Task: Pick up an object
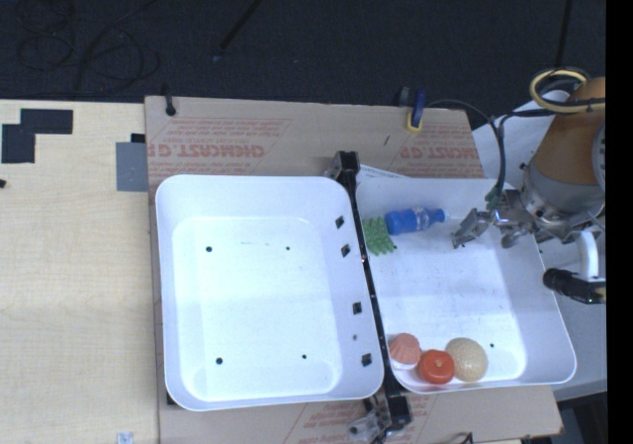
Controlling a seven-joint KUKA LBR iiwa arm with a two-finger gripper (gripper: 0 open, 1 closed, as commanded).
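Three small round items sit along the near edge of the right bin (554, 358): a pink one (404, 348), a red one (436, 366) and a beige one (468, 358), touching in a row. Farther back, over that bin's far right side, the gripper (482, 225) hangs with its fingers spread, pinching nothing, on the grey arm (566, 160). Just left of it lies a blue bottle (412, 221) on its side beside a green ridged piece (378, 234); the left bin (168, 234) adjoins.
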